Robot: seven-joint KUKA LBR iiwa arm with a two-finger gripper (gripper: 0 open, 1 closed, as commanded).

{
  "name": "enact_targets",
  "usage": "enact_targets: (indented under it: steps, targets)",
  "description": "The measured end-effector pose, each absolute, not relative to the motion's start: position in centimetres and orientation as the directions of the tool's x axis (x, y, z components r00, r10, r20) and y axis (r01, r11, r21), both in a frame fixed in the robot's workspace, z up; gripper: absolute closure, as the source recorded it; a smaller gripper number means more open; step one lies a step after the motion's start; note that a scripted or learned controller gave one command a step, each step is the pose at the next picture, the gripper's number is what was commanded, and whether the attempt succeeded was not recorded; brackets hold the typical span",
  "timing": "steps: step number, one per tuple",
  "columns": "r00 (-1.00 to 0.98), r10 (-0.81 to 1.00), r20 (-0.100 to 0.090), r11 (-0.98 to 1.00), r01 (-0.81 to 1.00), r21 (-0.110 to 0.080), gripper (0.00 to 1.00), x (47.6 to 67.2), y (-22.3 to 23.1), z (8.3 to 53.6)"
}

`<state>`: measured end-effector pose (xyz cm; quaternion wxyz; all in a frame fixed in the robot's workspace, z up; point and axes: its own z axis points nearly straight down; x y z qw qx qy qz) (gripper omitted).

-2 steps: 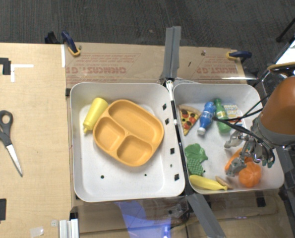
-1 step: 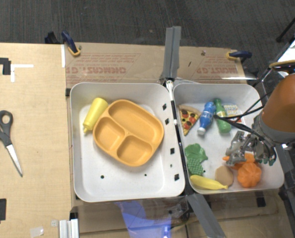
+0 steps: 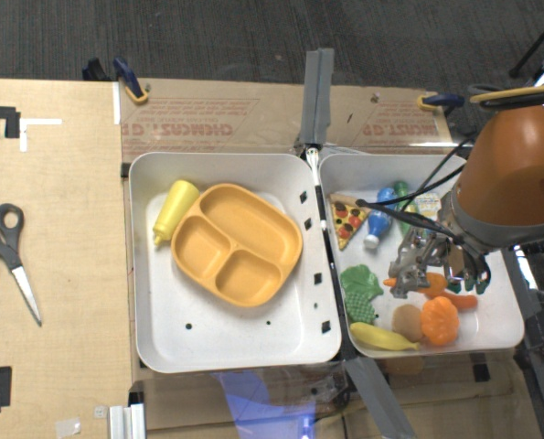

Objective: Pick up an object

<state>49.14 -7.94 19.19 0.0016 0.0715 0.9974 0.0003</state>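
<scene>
Robot arm reaches into crowded toy bin

At lower right, the gripper point(image 3: 416, 273) hangs low over a carrot point(image 3: 441, 288) beside an orange point(image 3: 439, 321), seemingly lined up for a grab; how wide its jaws stand cannot be told.

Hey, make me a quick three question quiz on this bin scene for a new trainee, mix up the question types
1. True or false: the yellow bottle lies inside the orange divided tray.
2. Which bin is the gripper over?
A. left bin
B. right bin
3. Fill in: the pizza slice lies near the right bin's ___ wall.

Key
1. False; it lies beside the tray, in the left bin.
2. B
3. left
</scene>
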Motion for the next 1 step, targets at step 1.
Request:
enact_targets:
  steps: [1]
  targets:
    - [-0.992,-0.130,-0.001,0.992,-0.130,0.000,1.00,48.36,-13.03,12.72]
